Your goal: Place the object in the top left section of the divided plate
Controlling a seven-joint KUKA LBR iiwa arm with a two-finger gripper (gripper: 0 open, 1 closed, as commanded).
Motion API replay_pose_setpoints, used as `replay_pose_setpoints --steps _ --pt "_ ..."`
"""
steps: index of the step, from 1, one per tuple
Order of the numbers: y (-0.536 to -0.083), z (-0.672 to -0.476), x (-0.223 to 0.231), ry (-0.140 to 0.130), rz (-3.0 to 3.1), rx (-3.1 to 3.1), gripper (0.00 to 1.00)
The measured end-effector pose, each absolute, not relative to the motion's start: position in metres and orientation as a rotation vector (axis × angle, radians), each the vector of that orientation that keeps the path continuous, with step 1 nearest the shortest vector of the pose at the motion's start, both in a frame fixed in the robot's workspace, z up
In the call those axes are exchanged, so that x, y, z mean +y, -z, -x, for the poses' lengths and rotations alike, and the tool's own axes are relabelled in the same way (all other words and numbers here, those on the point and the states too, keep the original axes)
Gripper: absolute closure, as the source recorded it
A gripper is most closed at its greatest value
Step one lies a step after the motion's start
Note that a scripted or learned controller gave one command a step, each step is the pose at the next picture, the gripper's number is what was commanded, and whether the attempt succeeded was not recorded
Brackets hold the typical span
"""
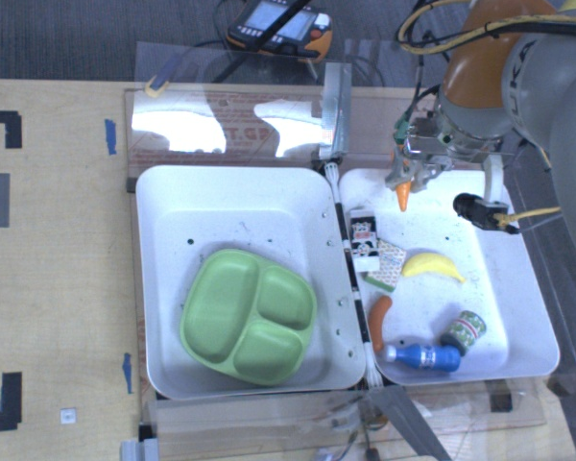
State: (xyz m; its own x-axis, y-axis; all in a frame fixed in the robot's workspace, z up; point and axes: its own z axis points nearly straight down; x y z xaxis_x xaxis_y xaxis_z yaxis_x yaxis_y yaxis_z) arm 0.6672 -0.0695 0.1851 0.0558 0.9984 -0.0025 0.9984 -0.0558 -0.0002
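Gripper of a grey KUKA arm, orange-banded above the wrist, hangs over the far end of the right-hand white bin, its 2 fingers clenched on a small orange carrot that points tip-down between them, lifted clear of the bin floor. Well to the gripper's lower left, across the divider between the 2 bins, a green divided plate lies in the left bin; its 3 sections are bare, and its top left section sits nearest the bin's middle. Just below the gripper, near the divider, rest a small black-and-white carton and a patterned packet. A yellow banana lies below the gripper and slightly to the right. Farther down the same bin, a red-orange sausage-shaped piece leans along the divider, beside a blue bottle on its side and a green-labelled can, tipped over. A black fitting with a yellow cable sits just right of the gripper.
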Motion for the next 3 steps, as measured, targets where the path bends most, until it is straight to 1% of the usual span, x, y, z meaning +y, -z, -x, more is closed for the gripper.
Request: replay_pose_setpoints --steps 1,2,3 --pt "-0.216 -0.667 -0.019 -0.004 -2.093 2.338 1.00" --pt "-0.227 -0.668 -0.019 -0.009 -2.091 2.334 1.00" --pt "-0.233 -0.667 -0.103 -0.003 -2.222 2.215 1.00"
